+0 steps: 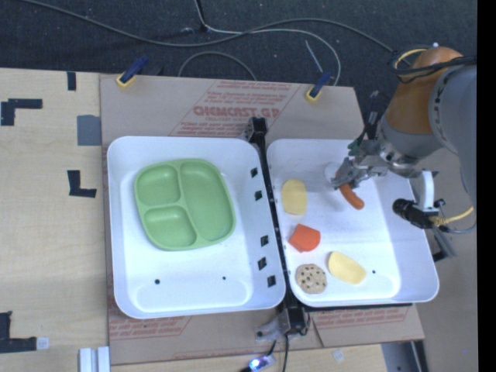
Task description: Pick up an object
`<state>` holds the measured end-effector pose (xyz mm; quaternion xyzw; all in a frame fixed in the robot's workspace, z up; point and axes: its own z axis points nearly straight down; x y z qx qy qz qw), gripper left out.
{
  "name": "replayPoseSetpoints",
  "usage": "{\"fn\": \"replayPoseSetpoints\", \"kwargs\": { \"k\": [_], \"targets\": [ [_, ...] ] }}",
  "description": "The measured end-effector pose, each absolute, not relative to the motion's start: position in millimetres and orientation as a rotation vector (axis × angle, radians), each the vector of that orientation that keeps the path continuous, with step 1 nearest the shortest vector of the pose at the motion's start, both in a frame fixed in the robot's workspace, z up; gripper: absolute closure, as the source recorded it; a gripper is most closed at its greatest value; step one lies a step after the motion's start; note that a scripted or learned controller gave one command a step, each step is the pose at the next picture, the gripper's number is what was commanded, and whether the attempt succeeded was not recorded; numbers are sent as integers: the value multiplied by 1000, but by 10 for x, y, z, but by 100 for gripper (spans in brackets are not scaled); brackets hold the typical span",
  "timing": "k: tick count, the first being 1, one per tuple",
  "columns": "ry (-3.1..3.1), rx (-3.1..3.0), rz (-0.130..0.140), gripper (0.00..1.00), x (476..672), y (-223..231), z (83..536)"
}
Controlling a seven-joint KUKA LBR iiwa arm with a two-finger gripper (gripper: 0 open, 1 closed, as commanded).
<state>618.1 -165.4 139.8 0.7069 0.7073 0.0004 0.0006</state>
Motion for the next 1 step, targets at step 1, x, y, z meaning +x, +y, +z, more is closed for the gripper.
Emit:
{"fn": "replayPoseSetpoints", "kwargs": {
  "k": [1],
  "targets": [
    [2220, 2217, 3, 100, 6230, -1676, 2024]
  ]
}}
